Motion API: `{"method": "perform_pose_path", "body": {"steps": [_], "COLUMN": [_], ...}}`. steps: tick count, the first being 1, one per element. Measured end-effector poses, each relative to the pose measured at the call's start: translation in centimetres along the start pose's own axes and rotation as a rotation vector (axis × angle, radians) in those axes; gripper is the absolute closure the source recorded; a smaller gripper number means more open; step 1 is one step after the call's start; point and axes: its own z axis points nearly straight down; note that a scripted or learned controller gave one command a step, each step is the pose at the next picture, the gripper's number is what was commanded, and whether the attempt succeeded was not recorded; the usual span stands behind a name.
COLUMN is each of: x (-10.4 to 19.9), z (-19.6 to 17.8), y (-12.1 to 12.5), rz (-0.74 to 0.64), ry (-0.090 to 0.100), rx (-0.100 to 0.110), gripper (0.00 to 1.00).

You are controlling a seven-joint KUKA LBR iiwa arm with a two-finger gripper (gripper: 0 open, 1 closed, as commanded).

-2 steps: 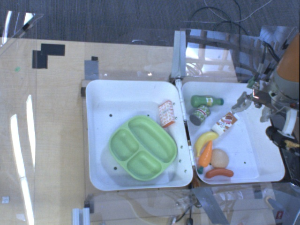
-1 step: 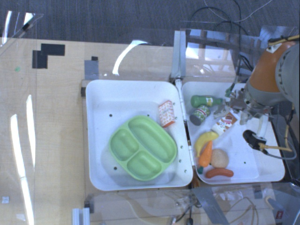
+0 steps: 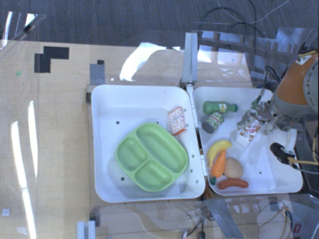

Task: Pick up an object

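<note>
Wooden bench [image 3: 50, 133] extends well left of the gripper [image 3: 255, 118]. Black tape marks [image 3: 56, 52] lie far to its upper left. Cables [image 3: 254, 11] cross grey carpet [image 3: 99, 9] beyond it.

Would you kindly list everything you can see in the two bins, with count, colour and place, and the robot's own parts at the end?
left bin: one, white, left half of the bench
right bin: one, white, beside it on the right
divided plate: one, light green, left bin, centre
snack packet: one, red and white, left bin, by its right wall
bottle: one, green, right bin, top
can: one, green label with a dark end, below the bottle
banana: one, yellow, right bin, lower left
carrot: one, orange, against the banana
potato: one, tan, right of the carrot
sausage: one, red, near the front wall
carton: one, white and red, under the pincer
pincer: one, grey metal, over the right bin
arm: one, grey and orange, right edge
</note>
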Motion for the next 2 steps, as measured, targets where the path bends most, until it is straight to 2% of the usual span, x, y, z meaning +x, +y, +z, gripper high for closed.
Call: {"method": "perform_pose_path", "body": {"steps": [1, 2], "x": [1.18, 0.43], "z": [-0.34, 0.54], "y": [1.9, 1.01], "rz": [0.001, -0.105], "ry": [-0.001, 0.0], "rx": [0.011, 0.012], "gripper": [0.0, 0.0]}}
